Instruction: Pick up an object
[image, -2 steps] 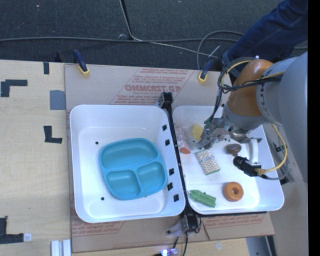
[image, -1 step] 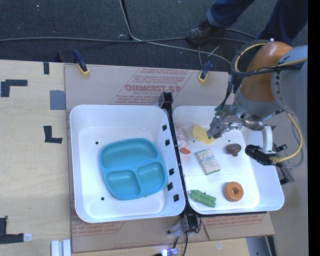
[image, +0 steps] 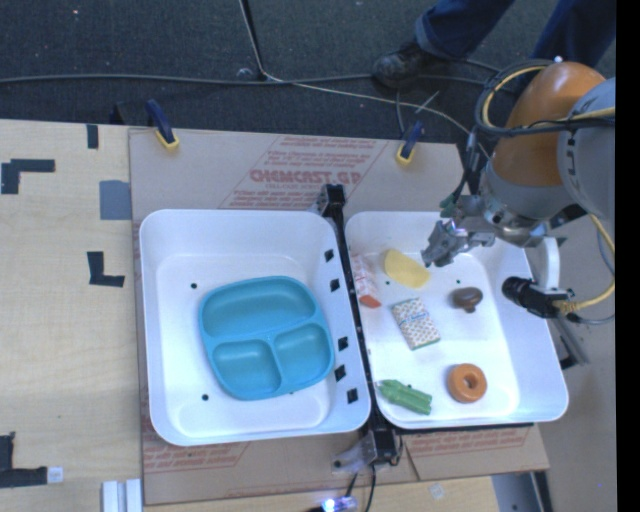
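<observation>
Both bins (image: 160, 300) were white. The left one carried a light blue tray (image: 265, 335). In the right one lay a yellow block (image: 405, 268), a brown lump (image: 466, 297), an orange ring (image: 467, 383), a green piece (image: 405, 396) and a white packet (image: 415, 323) patterned with small dots. The arm (image: 545, 120) at the upper right was grey with an orange band. The tabletop (image: 50, 330) was pale wood marked with black tape, under brown cardboard (image: 300, 170) printed in red.

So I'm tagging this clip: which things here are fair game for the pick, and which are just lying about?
For the pick, all in the right bin:
yellow block
patterned packet
brown lump
orange ring
green piece
tool, above the yellow block

Lying about:
blue divided tray in the left bin
yellow clamps
</observation>
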